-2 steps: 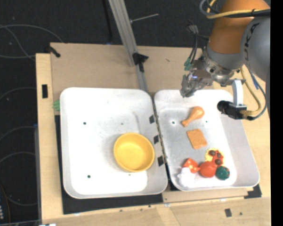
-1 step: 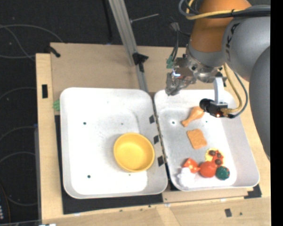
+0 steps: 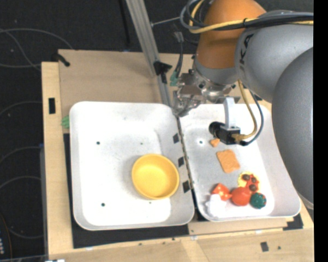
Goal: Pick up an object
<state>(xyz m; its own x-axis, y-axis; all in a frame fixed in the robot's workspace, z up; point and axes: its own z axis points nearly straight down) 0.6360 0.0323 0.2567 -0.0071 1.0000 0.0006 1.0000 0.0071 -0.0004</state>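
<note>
My gripper (image 3: 181, 109) hangs at the far end of the divider between the two bins, over the back left corner of the right bin (image 3: 278, 162). In that bin lie a small orange bit (image 3: 214, 142), a flat orange-tan rectangle (image 3: 227, 160), a yellow piece with red and dark spots (image 3: 248, 180), a red round object (image 3: 240, 196), a green ball (image 3: 257, 201), an orange-red piece (image 3: 220, 190) and a white lump (image 3: 214, 204). A yellow bowl (image 3: 155, 176) sits upright in the left bin (image 3: 98, 146), near its right side. None of these touches the gripper.
The grey arm with its orange band (image 3: 226, 26) covers the upper right. A black cable fitting (image 3: 222, 131) hangs over the right bin's back. A slanted metal strut (image 3: 147, 42) rises behind the bins. The wooden bench edge (image 3: 52, 146) runs along the left.
</note>
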